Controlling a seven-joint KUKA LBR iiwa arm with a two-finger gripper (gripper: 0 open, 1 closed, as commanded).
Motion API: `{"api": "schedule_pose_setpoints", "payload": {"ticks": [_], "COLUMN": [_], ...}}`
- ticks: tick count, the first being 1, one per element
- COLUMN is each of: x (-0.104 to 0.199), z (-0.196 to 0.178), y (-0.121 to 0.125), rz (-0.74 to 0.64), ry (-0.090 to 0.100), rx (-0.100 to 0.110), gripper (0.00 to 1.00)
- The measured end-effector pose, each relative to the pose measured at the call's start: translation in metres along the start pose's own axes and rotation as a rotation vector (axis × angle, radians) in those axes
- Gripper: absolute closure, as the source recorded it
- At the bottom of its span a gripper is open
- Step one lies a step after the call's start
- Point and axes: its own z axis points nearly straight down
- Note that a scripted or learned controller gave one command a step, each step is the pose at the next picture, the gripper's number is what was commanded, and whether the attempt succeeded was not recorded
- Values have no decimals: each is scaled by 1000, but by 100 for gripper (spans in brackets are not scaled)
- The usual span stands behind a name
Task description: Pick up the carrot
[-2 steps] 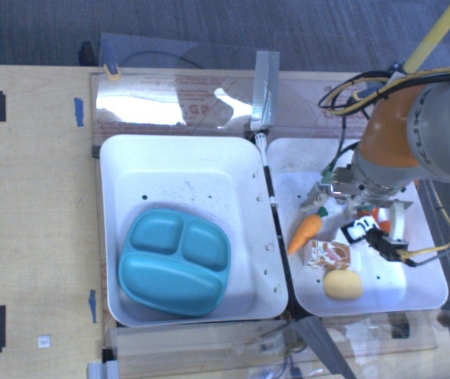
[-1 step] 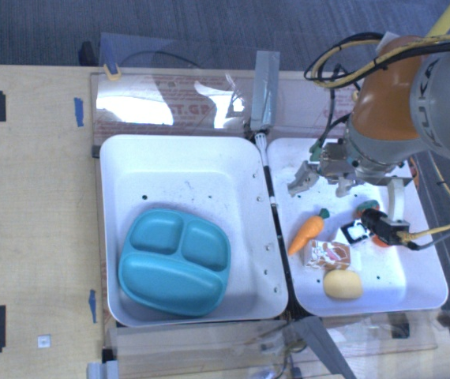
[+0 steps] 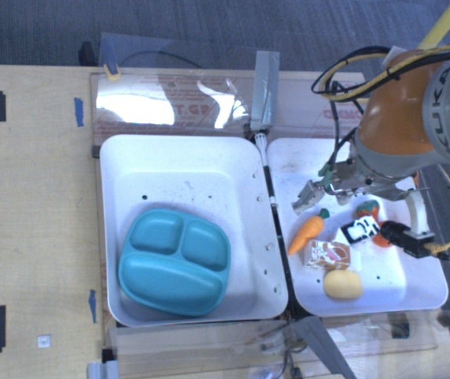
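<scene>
Two white bins sit on a wooden desk (image 3: 28,235); in the right bin (image 3: 422,290), the spread claw (image 3: 313,193) hovers just beyond the orange carrot (image 3: 306,234).

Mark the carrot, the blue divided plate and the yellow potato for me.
carrot (image 3: 306,234): camera view, middle of its orange body.
blue divided plate (image 3: 174,290): camera view, its large front compartment.
yellow potato (image 3: 343,284): camera view, centre of its rounded top.

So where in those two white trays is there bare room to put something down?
The left bin has bare floor above and around the blue divided plate. The right bin is crowded in the middle: carrot, yellow lump and packet under the gripper. Its top left corner and lower right edge are bare.
</scene>
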Motion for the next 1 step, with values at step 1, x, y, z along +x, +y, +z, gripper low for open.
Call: {"api": "schedule_pose_setpoints", "payload": {"ticks": [1], "x": [-57], "z": [96], "y": [3], "rz": [-24], "ry": [-4], "rx": [-10], "gripper": [0]}}
